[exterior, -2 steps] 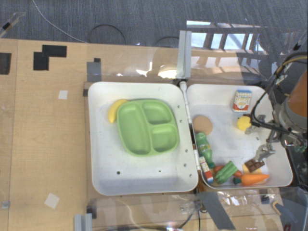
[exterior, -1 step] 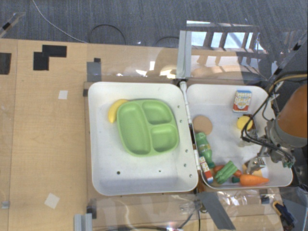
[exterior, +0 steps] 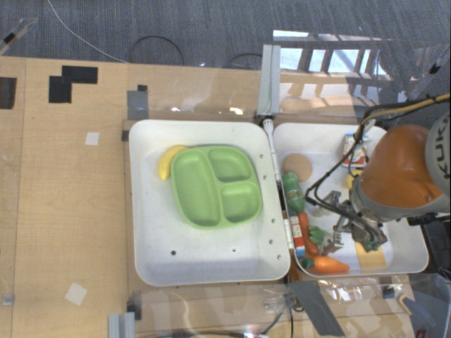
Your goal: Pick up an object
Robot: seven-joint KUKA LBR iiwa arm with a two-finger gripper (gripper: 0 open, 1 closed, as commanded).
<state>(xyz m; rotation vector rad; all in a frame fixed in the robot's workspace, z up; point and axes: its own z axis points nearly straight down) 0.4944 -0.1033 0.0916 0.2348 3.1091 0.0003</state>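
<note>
The arm (exterior: pixel 402 171), grey with an orange band, reaches in from the right and hangs low over the right bin (exterior: pixel 416 255), and its hand (exterior: pixel 343 239) is down among the things in the bin's near part. Whether the hand is wide, narrow or holding anything cannot be told, as the wrist and cables cover it. Just beside the hand, toward the near wall, lies an orange carrot (exterior: pixel 330 264); a yellow block (exterior: pixel 372 257) lies close on the hand's other side. Along the bin's left wall lie a green bottle-like thing (exterior: pixel 292 194) and, nearer, a red thing (exterior: pixel 303 227). A round tan disc (exterior: pixel 297 166) rests farther back, apart from the hand. In the left bin (exterior: pixel 162 259) a green divided plate (exterior: pixel 215 186) sits tilted, with a yellow banana (exterior: pixel 168 160) touching its far left edge and partly under it. Both bins rest on the wooden table (exterior: pixel 63 210).
</note>
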